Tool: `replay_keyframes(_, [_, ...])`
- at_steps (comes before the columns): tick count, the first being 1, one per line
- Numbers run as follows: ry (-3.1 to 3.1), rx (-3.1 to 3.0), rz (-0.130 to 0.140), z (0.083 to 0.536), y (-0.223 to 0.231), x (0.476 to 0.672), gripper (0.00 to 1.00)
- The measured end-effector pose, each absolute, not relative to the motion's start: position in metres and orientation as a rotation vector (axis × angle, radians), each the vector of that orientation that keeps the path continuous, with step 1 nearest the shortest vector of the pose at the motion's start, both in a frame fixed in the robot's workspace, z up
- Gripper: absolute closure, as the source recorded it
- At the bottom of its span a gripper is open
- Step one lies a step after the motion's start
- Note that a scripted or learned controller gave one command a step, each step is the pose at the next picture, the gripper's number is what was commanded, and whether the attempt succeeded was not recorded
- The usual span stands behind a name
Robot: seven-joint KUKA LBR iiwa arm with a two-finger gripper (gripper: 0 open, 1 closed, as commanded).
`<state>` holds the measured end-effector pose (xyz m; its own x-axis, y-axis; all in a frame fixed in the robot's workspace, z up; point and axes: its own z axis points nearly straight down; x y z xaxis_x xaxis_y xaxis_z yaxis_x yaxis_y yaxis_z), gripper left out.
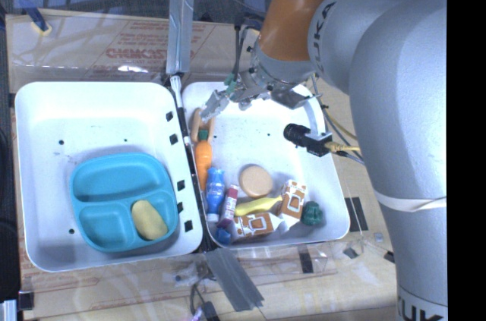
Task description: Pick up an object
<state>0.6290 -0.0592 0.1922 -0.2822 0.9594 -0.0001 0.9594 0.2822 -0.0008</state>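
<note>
Hand is hovering at the far-left corner of the right bin, fingers slightly parted as far as I can tell, gripping nothing. Carrot is lying just below it along the left wall, long axis running near-to-far, top end nearest the hand. Likely target, needing a short reach toward the camera. Blue bottle, round cookie, banana are sitting further down. Lemon is resting in the blue tray, left bin.

The hand hovers over the right bin near a carrot.
</note>
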Motion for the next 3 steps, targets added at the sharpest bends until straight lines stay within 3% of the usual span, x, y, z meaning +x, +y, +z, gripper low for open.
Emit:
replay_keyframes(1, [-2.631, -1.713, 0.002, 0.192, -0.064, 0.551, 0.0])
replay_keyframes(2, [-2.548, -1.829, 0.005, 0.138, -0.107, 0.509, 0.0])
replay_keyframes(3, [-2.672, -1.684, -0.016, 0.099, -0.121, 0.484, 0.0])
